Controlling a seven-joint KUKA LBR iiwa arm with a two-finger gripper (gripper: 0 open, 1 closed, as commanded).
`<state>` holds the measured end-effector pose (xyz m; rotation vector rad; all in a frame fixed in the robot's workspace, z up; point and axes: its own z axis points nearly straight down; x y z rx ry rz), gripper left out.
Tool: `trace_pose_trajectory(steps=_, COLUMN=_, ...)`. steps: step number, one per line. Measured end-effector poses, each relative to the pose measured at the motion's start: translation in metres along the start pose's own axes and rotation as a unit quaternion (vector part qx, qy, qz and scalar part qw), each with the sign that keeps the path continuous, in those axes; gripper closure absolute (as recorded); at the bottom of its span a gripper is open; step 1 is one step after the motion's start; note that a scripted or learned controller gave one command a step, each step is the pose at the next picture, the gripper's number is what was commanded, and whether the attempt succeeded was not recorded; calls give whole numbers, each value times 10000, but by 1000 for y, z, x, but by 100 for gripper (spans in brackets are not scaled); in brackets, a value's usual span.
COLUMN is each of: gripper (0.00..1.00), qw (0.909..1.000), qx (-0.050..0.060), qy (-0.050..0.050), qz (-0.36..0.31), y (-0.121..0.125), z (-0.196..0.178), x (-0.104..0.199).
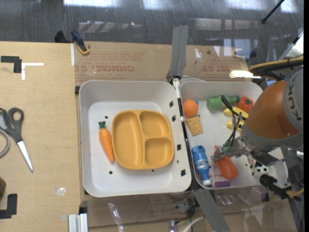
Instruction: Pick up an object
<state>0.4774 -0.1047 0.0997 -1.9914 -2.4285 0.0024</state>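
Right bin (218, 83): gripper (223, 152) low over the orange toy (227, 167), grip perhaps unmade; finger state unclear, nothing lifted.

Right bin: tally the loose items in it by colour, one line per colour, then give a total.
Orange: 2, ball and cylinder
Tan: 1, cracker
Green: 1, vegetable
Red: 1, tomato
Yellow: 1, banana
Blue: 1, bottle
Total: 7
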Motion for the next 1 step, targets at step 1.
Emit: trace_pose_trajectory(steps=1, gripper=100, qw=9985, qx=2, qy=-6, qz=-543, y=76, z=-121, x=47)
